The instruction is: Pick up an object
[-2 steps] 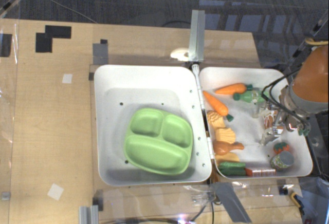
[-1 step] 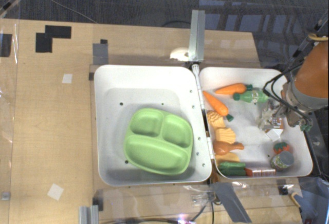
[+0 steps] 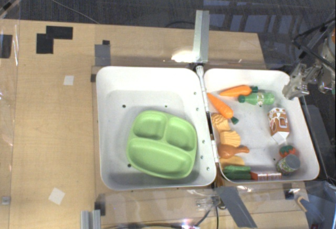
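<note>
the hand (image 3: 297,86) is hovering at the right bin's (image 3: 310,133) far corner; can't tell its grip; carrots (image 3: 236,91) lying inside

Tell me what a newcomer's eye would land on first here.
The lime-green divided plate alone in the left bin stands out first. Next come the two orange carrots among toy food crowding the right bin. The gripper hangs at that bin's upper right corner.
</note>
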### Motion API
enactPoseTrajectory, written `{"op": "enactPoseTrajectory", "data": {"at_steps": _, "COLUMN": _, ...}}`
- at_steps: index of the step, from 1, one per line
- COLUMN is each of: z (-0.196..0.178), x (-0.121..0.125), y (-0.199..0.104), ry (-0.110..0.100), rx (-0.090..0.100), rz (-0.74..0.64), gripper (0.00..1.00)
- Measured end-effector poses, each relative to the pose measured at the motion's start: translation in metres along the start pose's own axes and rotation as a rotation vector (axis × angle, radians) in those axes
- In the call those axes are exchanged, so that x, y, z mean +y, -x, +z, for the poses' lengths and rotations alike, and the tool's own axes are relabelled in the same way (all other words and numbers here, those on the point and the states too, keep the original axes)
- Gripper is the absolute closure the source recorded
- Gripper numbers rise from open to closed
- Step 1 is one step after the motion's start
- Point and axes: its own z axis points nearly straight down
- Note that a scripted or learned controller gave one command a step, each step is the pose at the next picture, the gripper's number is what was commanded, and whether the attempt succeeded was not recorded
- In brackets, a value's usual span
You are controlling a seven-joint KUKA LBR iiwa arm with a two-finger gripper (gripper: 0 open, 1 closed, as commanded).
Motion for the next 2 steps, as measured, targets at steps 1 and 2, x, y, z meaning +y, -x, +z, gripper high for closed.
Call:
{"op": "enactPoseTrajectory", "data": {"at_steps": 1, "z": -0.008, "x": 0.002, "y": 0.001, "ry": 0.001, "rx": -0.001, "rz": -0.005, "gripper": 1.0}}
{"op": "enactPoseTrajectory", "data": {"at_steps": 2, "z": -0.021, "x": 0.003, "y": 0.004, "ry": 0.0, "rx": -0.011, "rz": -0.011, "gripper": 1.0}}
